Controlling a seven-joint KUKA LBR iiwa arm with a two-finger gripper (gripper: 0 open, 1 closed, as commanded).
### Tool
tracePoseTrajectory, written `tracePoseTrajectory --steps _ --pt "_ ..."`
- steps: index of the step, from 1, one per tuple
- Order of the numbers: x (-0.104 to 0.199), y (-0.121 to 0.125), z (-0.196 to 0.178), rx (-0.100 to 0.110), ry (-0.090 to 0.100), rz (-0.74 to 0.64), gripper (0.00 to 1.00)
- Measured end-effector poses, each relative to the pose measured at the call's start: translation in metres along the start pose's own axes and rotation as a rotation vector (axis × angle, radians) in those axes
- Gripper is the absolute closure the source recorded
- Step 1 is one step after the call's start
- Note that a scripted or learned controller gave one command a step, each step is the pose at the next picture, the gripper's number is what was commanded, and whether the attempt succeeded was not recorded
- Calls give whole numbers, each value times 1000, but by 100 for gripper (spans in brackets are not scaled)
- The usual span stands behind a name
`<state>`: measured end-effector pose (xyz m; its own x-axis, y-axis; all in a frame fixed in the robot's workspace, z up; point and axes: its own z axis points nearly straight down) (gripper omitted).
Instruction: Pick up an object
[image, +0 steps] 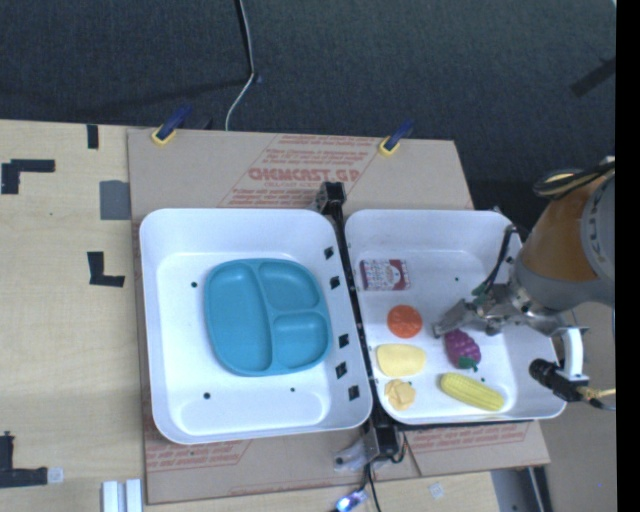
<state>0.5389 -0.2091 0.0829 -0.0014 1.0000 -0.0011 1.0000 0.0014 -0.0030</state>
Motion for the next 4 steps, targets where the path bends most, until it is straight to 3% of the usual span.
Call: tracePoseTrajectory --steps 1,4 --pt "-1 1 -9 0 -2 0 100" --pt "-13 2 -169 -4 0 -1 100"
